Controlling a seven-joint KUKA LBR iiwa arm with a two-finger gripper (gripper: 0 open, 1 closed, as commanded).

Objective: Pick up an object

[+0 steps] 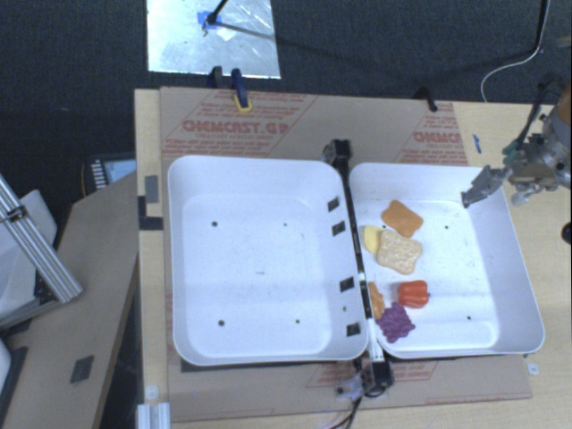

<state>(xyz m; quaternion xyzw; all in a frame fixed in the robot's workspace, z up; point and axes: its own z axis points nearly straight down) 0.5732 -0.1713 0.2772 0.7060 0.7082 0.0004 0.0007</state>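
Several toy foods lie in the left half of the right bin (483,275): an orange bread-like piece (401,218), a small yellow piece (371,238), a beige cracker (399,251), a red pepper (412,293), an orange piece (376,300) against the divider, and purple grapes (396,323). My gripper (499,193) hangs over the bin's upper right rim, well to the right of the foods. Its fingers stand apart with nothing between them.
The left bin (259,257) sits beside the right one, joined by a black clip strip (349,239). Both rest on a cardboard sheet (295,119). A silver plate (213,25) lies beyond the bench, and a white cable (514,61) loops at the upper right.
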